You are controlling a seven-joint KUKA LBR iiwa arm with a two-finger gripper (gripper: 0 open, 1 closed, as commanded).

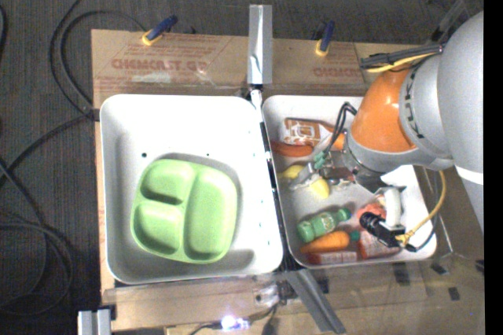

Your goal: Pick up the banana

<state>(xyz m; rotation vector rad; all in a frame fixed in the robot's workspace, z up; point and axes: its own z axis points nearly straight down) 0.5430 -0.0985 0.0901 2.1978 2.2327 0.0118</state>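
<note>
Pincer low over the banana in the right bin

The yellow curved banana [308, 179] lies mid-right of the frame in the shallow white right bin [428, 247], touching or directly under the metal two-finger gripper [324, 167]; whether it is gripped, I cannot tell.

A pale green divided plate [187, 207] lies in the white left bin [118, 121]; the carrot [326, 242] is orange, the bottle [321, 223] green.

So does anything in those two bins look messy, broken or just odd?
Nothing looks broken or spilled. The right bin is simply crowded: a banana, green bottle, carrot and packet lie jumbled together. The green tray sits slightly askew in the left bin.
</note>
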